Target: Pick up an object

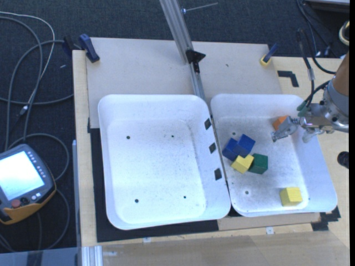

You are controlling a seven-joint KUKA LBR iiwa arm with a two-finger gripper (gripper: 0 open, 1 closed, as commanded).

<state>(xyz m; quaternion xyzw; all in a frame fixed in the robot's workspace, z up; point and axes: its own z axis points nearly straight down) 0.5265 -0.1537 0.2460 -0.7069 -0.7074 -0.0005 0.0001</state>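
In the right bin (pixel 316 165) lie several small blocks. Two blue blocks (pixel 239 146) touch a yellow block (pixel 242 163) and a green block (pixel 258 163) near the bin's middle. Another yellow block (pixel 291 195) sits alone toward the front right corner. An orange block (pixel 280 121) lies at the back right, partly hidden by a grey finger. My gripper (pixel 294 134) hangs over the right side of this bin, open, fingers spread and pointing down. The orange block is just beside the left finger, not between the two. Nothing is held.
The left bin (pixel 111 148) adjoins the right one, with black clips (pixel 212 147) along the shared wall. A slanted metal pole (pixel 177 26) rises from the back of the bench. A teach pendant (pixel 22 184) and cables lie on the floor at left.
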